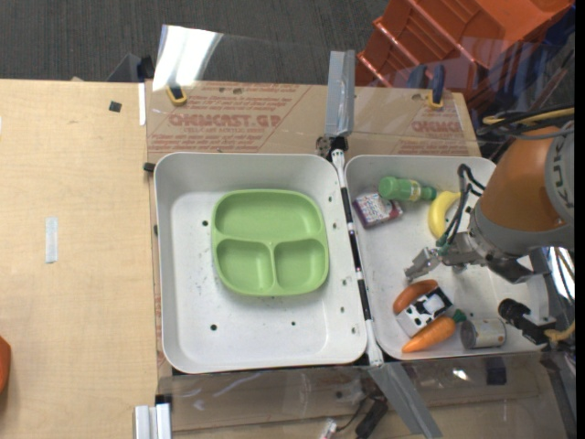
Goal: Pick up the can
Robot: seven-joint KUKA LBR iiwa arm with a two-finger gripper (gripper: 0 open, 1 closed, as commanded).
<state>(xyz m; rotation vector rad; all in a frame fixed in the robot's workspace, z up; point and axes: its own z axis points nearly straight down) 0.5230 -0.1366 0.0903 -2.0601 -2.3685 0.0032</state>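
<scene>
A: Where is the can [483, 334]?

B: It lies on its side in the right bin [391, 168], close to the bin's near right corner. It is a small grey can, just right of the carrot [430, 334].

A: And the hand [428, 262]?

B: It hangs over the middle of the right bin, its metal fingers pointing toward the bin's left wall. The arm [521, 195] comes in from the right edge, orange band above, grey wrist below. The hand is well apart from the can, with nothing between its fingers. Whether it is released or clenched I cannot tell; the fingers are too small and tangled with cable.

A: What lies near it?

B: Just below the fingers is an orange thing [416, 294] and a black and white box [426, 308], touching each other. The carrot lies beyond them, against the bin's near wall.

A: Toward the far wall?

B: A green bottle [406, 189] lies on its side near the far edge. A purple packet [376, 209] sits just below it, by the left wall. A banana [442, 213] curves beside the bottle, partly behind the arm.

A: The left bin [178, 273]?

B: It holds a green plate [271, 241] with three compartments, lying flat in the middle. The compartments are bare.

A: And the worktop [73, 199]?

B: Pale wood to the left of the bins. Cardboard [238, 117] lies along the far edge behind them.
</scene>
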